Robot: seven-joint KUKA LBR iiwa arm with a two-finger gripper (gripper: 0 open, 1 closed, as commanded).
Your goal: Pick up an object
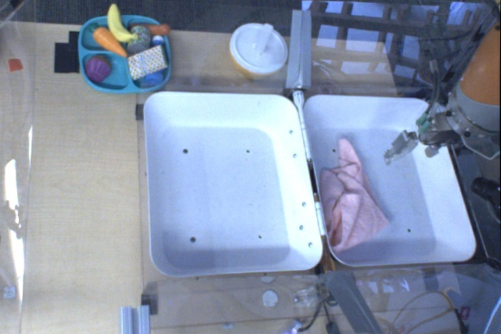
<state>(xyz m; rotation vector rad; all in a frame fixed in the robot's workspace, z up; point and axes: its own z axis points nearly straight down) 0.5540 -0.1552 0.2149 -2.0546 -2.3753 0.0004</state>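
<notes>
Gripper: the gripper [409, 145] hangs over the right bin near its right wall; its two fingers stand apart with nothing between them.
Arm: the grey arm [479, 107] with its orange band comes in over the right bin's right edge.
Cloth: a crumpled pink cloth [351, 195] lies on the right bin's floor along its left wall, toward the near left corner, well apart from the gripper.
Right bin: the right bin [438, 242] is shallow and white, touching the left one along the middle seam.
Left bin: the left bin [219, 176] is also white.
Bench, far edge: a white lidded cup [258, 48] stands behind the left bin's far right corner.
Bench, far left: a blue tray [84, 66] holds toy food, a banana [117, 23] and a carrot [108, 40] among it.
</notes>
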